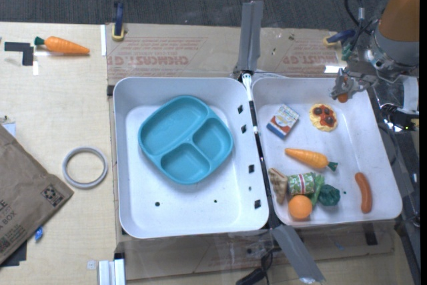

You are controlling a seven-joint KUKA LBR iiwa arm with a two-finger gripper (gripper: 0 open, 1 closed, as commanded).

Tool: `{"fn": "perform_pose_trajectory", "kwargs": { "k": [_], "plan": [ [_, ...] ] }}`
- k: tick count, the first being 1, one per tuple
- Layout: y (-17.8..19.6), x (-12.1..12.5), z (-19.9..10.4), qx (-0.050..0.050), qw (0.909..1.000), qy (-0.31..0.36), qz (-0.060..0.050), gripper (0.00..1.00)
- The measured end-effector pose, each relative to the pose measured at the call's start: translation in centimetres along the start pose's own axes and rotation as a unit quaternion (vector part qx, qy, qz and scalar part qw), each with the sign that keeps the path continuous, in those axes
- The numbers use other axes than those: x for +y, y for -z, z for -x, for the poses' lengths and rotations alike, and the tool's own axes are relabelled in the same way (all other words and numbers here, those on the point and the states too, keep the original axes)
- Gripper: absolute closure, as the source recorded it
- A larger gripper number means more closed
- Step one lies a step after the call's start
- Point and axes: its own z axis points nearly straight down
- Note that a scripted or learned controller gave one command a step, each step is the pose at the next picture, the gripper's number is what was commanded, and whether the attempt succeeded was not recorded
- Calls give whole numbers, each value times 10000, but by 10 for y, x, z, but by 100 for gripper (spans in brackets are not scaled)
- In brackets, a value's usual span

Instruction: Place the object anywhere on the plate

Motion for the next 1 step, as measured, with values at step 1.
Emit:
{"fn": "perform_pose_trajectory", "kwargs": {
  "k": [1],
  "plan": [
    [-25,-18,-73,7,10000,70,-7,100]
  ]
}}
